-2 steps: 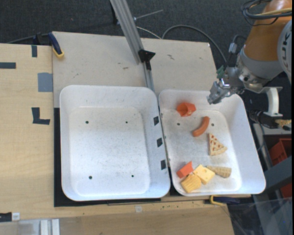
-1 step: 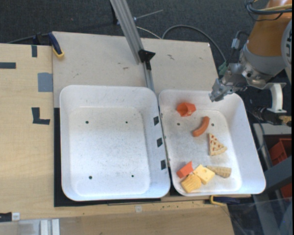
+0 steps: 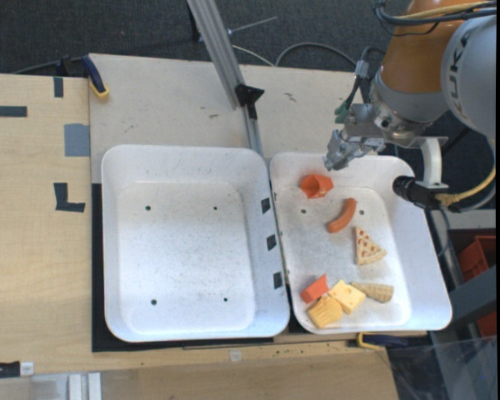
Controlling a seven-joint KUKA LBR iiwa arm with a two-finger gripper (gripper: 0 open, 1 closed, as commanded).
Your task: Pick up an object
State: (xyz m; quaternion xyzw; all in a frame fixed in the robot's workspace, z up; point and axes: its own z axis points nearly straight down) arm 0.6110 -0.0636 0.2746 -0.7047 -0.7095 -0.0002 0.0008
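My gripper [image 3: 336, 160] hangs over the far edge of the right bin [image 3: 425, 302], a little right of and above an orange cup-like piece [image 3: 316, 186]. Nothing shows between its fingers. Closer to the front lie a sausage [image 3: 342, 215], a pizza slice [image 3: 367, 247], a small red block [image 3: 314, 288], two yellow cheese-like pieces [image 3: 335, 303] and a tan cone [image 3: 376, 292].
The left bin [image 3: 183, 240] sits beside the right one, with black clips on the shared rim. A slanted metal post [image 3: 225, 52] rises behind the bins. A black cable connector [image 3: 407, 188] hangs at the right bin's far right corner.
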